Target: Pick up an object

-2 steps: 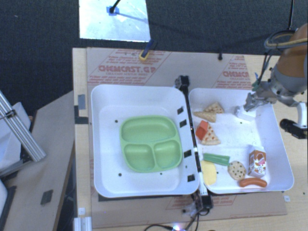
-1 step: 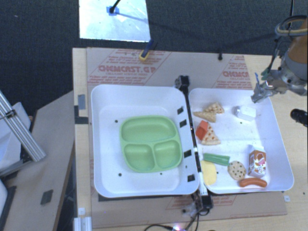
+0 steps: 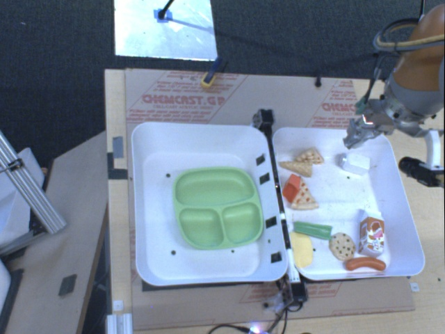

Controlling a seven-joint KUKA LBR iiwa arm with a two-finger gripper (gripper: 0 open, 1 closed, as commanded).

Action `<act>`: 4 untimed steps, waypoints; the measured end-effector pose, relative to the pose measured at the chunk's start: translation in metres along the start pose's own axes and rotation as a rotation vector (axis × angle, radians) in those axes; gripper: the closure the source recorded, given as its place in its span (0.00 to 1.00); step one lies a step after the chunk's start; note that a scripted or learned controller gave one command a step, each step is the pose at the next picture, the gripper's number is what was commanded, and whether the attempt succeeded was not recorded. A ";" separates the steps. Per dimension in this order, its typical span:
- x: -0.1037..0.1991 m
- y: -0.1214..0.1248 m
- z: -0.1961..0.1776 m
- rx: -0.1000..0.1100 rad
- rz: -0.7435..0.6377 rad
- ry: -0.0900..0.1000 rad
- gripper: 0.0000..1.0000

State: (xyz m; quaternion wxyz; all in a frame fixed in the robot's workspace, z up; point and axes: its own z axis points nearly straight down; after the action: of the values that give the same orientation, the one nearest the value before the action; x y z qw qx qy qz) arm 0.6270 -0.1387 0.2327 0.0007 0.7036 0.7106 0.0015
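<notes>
On the bench [image 3: 118,207] sit two white bins, side by side. The left bin [image 3: 149,152] has a green tray [image 3: 215,207] in it. The right bin [image 3: 402,200] has all the small toys.

The grey arm [image 3: 417,68] comes in from the right. Its gripper [image 3: 358,134] hangs over the far right corner of the right bin. I cannot tell if its grip is wide or tight.

A white block [image 3: 354,163] lies just below the gripper, near the bin's far wall. It looks like the best thing to pick, because it is the closest. To do it well, the gripper should line up right over the block and go straight down, one side of the block at a time in its grip. Then squeeze and lift slowly.

The block has bare floor all round it, so there is room. The far wall is near, so don't bump it.

Other toys lie further off. Two bread triangles [image 3: 302,162] and a red slice [image 3: 299,192] sit by the middle wall. A milk box [image 3: 372,235] stands near the front, with a sausage [image 3: 365,264] just in front of it. A green stick [image 3: 313,229], a yellow piece [image 3: 302,249] and a cookie [image 3: 341,245] crowd close together there, so those would be harder to grab.
</notes>
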 end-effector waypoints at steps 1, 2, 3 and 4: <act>0.052 0.000 0.010 0.002 0.001 0.000 1.00; 0.110 -0.011 0.000 0.002 0.000 0.000 1.00; 0.158 -0.015 -0.006 0.001 0.000 0.001 1.00; 0.210 -0.034 0.001 0.005 0.000 0.001 1.00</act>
State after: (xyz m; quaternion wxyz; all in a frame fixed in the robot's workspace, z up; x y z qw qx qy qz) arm 0.5905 0.0713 0.2317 -0.0013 0.7037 0.7105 0.0002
